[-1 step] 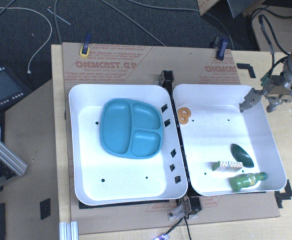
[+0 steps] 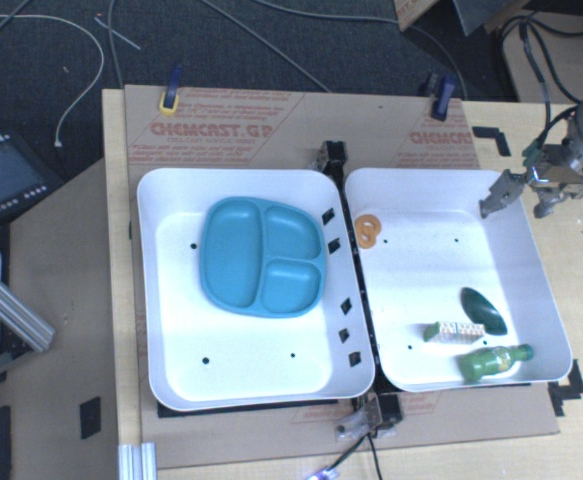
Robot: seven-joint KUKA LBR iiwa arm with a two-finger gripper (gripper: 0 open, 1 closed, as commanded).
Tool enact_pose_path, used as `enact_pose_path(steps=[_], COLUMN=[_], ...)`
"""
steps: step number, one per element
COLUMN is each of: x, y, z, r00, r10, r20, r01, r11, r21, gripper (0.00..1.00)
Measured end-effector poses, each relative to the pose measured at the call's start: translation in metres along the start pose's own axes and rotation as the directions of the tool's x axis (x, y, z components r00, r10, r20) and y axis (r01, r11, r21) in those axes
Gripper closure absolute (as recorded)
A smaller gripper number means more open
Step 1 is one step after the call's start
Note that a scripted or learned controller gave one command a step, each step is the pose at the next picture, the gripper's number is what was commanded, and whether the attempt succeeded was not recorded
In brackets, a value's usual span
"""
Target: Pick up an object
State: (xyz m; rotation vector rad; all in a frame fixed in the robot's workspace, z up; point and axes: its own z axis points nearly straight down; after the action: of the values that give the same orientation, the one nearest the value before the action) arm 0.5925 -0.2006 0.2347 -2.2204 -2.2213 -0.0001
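Far left we've got a dark screen (image 2: pixel 3 176) off the bench and some cables (image 2: pixel 71 28) on the floor up top. On the bench, the left bin (image 2: pixel 171 358) holds a blue plate (image 2: pixel 263 257) w/ three sections, sitting flat in the upper middle, well clear of the walls. Two blue clamps (image 2: pixel 172 89) pin the cardboard at the back edge. Next over, the right bin (image 2: pixel 411 373) has the small stuff: an orange pretzel-looking thing (image 2: pixel 368 230) near its upper left corner, just beside the divider btw the bins. Then down in the lower right corner there's a cluster: a little striped tube (image 2: pixel 455 332), a dark green oval (image 2: pixel 484 309) just above and right of it, and a green bottle (image 2: pixel 493 359) lying on its side below, close to the front wall. All three sit near each other; we can't tell if they touch. Far right, the gripper (image 2: pixel 525 194) hangs over the right bin's upper right corner, well apart from every object. Fingers look spread, one pointing down-left over the rim, nothing btw them afaict.
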Motion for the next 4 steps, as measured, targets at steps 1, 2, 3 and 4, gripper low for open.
enact_pose_path(steps=[1,2,3,4], x=[-0.006,-0.007,-0.006,-0.007], y=[0.002,0.008,0.007,0.009], z=[0.044,0.105,0.153,0.138], r00=[1.0,1.0,1.0,1.0], r10=[0.0,0.0,0.0,0.0], r20=[-0.001,-0.002,-0.002,0.0], r01=[0.0,0.0,0.0,0.0], r11=[1.0,1.0,1.0,1.0], r21=[0.004,0.006,0.005,-0.002], gripper=[0.0,0.0,0.0,1.0])
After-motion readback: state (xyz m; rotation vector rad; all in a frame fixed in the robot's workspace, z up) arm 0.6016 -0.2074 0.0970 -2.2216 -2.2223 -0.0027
